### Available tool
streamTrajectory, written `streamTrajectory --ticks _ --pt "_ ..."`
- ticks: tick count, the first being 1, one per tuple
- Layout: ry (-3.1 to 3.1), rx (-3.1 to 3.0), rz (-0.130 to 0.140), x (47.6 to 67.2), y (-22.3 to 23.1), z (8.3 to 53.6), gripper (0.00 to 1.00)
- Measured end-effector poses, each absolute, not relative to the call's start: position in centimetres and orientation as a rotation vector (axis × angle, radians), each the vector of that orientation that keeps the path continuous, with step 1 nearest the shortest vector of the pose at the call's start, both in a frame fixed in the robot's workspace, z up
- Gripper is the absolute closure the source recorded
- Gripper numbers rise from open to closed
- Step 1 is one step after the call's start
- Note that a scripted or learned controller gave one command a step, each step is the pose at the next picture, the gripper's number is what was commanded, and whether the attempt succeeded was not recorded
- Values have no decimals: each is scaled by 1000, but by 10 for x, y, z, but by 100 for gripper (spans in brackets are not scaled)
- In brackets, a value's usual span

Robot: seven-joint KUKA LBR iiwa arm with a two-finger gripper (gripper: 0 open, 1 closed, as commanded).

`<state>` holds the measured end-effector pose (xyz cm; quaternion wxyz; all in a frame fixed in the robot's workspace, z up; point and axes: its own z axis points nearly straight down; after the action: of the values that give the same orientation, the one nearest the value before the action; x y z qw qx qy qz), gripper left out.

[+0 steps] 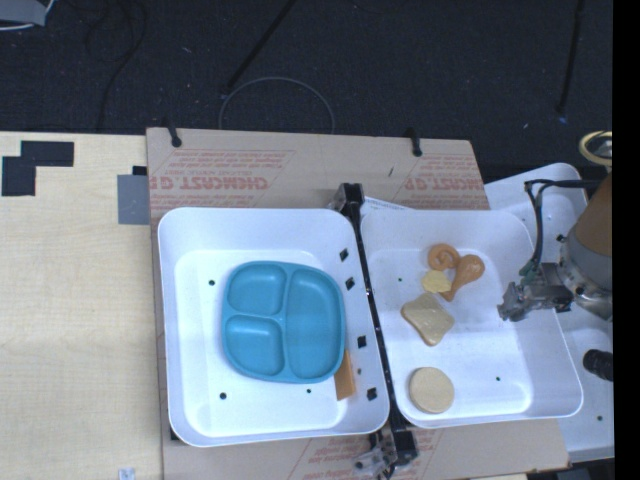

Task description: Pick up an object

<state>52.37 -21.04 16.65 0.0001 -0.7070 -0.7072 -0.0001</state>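
At the right edge of the right bin (545, 393), the gripper (520, 301) sits low over the bin floor, reaching in from the right. The state of the fingers cannot be told; they appear as a small dark cluster with no visible gap and nothing seen between them.

All candidate objects lie to the left of the fingers, apart from them. The toast (428, 318) is nearest, just left and slightly below. The brown pretzel-like piece (455, 266) lies left and slightly above, with a small yellow piece (436, 282) touching it. The round biscuit (432, 390) lies left and well below.

The objects are grouped loosely near the bin's centre, which probably leaves room for a descent from above. The gripper is judged to be at the approach stage, with no contact made.

Count: bins, two; blue tray (283, 320), one, in the left bin (190, 238); orange stick (345, 378), one, against the tray's lower right edge; loose objects in the right bin, four.
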Motion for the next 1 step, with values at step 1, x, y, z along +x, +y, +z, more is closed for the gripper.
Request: streamTrajectory --ticks 1 --pt "-2224 -2222 -1 524 -211 219 100"
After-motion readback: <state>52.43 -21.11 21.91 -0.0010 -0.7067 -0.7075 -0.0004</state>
